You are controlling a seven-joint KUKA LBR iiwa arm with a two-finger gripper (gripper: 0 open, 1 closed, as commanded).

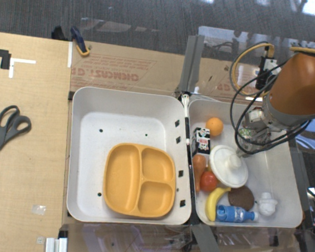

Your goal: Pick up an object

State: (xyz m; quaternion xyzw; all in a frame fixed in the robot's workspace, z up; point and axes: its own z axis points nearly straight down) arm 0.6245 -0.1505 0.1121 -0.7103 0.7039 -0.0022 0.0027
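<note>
At the near edge of the right bin (290,220) a blue bottle (235,215) is seen lying on its side, with a small white object (267,206) just beyond its right end. A yellow banana (213,201) is curved against the bottle's left end, and a dark brown round piece (242,197) rests between the banana and the white object. Just past the banana a red tomato-like fruit (208,181) is set beside the bin's left wall, with a paler orange-brown fruit (199,163) touching it on the far side. A round white disc (228,162), smooth and plate-like with a raised centre, is laid over the middle of this bin; a whitish stem rises from its centre toward the arm's wrist (255,127). The gripper (243,151) is placed directly above the disc, and whether it is spread or closed, or has hold of anything, cannot be told, since its end is masked by cables and the white stem. Further back, a small black-and-white box (202,139) stands by the dividing wall, and an orange (214,126) lies behind it near the far corner.

In the left bin (83,143) a yellow divided plate (139,179) with three compartments is set toward the near right part. On the wooden bench (28,81) to the left, a pair of black-handled scissors (3,131) is laid. Beyond the bins a strip of brown cardboard (127,69) is seen along their far edge
</note>
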